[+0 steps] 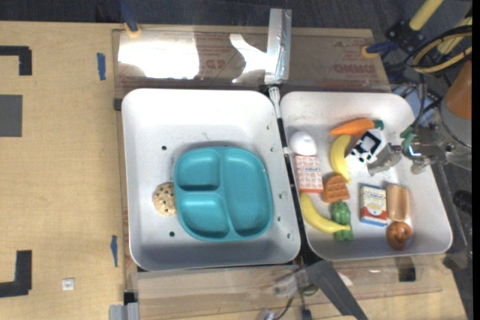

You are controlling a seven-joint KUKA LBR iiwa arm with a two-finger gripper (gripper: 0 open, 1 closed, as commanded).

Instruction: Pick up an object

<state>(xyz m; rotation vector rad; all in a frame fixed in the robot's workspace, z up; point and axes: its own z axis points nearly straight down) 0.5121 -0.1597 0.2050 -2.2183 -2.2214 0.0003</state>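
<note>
Gripper (384,159) over the right bin (435,236).
Whether its jaws are released or clenched, I cannot tell; a black-and-white toy (365,147) lies just left of them.

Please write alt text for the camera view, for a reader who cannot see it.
Seen from above, a robot gripper reaches from the right over the right bin, crowded with toy food: bananas, a carrot, a small carton. The left bin holds a teal divided plate with a cookie beside it.
</note>
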